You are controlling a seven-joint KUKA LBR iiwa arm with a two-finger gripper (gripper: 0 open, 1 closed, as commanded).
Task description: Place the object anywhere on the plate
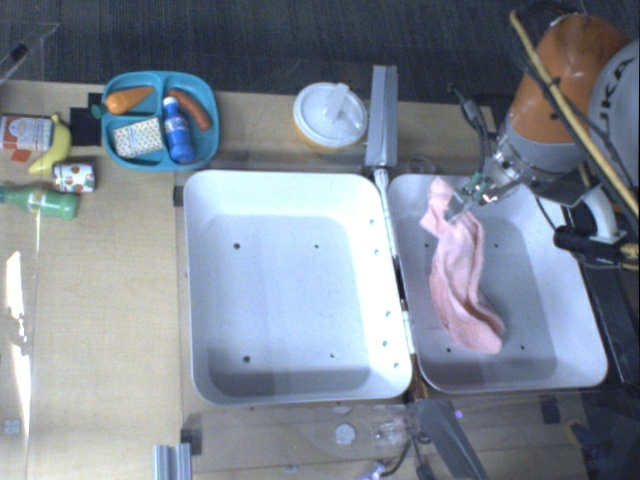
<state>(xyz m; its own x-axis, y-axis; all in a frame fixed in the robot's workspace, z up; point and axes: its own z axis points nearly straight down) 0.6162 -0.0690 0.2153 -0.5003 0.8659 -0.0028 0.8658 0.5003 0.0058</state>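
Observation:
A pink cloth (462,288) lies in the right bin (560,358), its lower end bunched on the floor and its upper end pulled up toward the bin's back left corner. My gripper (466,202) is at that upper end, shut on a fold of the cloth. The arm comes in from the upper right, with its orange band above the gripper. The blue divided plate (211,118) sits on the bench at the far left, behind the left bin; toy food and a small blue bottle lie in its compartments.
The left bin (290,288) sits between the cloth and the plate. A metal divider post (379,118) and a white lidded cup (330,115) stand behind the bins. A toy banana (53,144), a can (74,177) and a green bottle (40,203) lie left of the plate.

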